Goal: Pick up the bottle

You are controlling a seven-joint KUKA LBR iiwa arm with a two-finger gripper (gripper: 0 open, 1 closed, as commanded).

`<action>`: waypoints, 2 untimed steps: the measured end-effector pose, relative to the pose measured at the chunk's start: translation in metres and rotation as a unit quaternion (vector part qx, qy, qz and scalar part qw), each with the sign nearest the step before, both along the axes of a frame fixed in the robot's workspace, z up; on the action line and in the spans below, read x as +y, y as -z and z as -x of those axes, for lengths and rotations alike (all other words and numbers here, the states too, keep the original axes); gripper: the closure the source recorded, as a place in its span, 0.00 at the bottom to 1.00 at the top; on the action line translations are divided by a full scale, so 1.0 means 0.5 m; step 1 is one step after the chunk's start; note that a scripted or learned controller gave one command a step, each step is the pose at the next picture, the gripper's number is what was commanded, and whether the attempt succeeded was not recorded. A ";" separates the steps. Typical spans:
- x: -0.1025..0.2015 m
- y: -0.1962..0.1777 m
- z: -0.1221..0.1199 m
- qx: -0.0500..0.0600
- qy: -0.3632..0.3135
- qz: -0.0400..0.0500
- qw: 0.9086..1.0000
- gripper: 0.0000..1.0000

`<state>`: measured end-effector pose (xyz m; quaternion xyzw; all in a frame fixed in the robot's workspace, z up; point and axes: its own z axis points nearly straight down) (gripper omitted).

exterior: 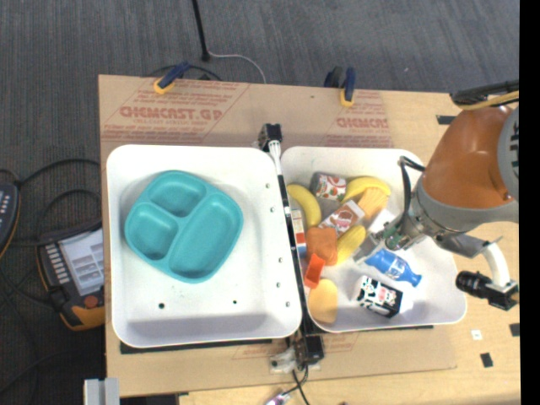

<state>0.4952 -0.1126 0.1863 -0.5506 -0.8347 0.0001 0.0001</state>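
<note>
The bottle (393, 267) is blue with a white label and lies on its side on the floor of the right bin (439, 310), towards its front. My gripper (391, 238) hangs low over the bin at the end of the grey and orange arm. It is just behind the bottle and nearly touching its upper side. Nothing shows as lifted.
Left of the bottle lie two bananas (305, 205), a can (328, 184), a red and white carton (342, 219), orange (321, 243) and yellow (350, 243) toy foods and a peach-coloured fruit (322, 299). A cow-patterned carton (378, 297) is just in front. The left bin holds a teal divided plate (184, 224).
</note>
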 end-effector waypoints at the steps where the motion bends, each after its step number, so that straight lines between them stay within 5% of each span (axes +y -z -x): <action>1: 0.011 0.195 0.018 -0.003 -0.087 0.000 0.996 1.00; 2: -0.155 0.053 -0.003 -0.001 -0.024 0.001 1.000 1.00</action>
